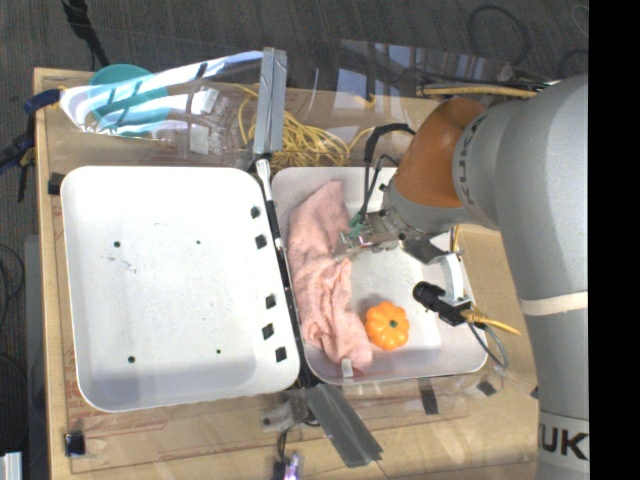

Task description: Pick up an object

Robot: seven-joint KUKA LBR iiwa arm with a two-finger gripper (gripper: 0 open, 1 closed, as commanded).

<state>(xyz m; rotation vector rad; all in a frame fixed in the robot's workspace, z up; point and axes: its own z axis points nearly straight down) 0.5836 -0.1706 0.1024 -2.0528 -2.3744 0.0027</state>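
A pink cloth (322,273) lies crumpled along the left side of the right bin (455,358). A small orange pumpkin (387,326) sits at the cloth's lower right, near the bin's front. My gripper (352,238) hangs low over the right bin, its tip at the cloth's right edge near the top. The wrist and arm cover the bin's upper right corner.
The left bin (160,278) stands beside the right one, with a hinged divider (272,268) between them. Yellow cables (300,138) and a clear plastic bag with a teal object (130,98) lie behind the bins. A black connector (440,303) hangs off the arm.
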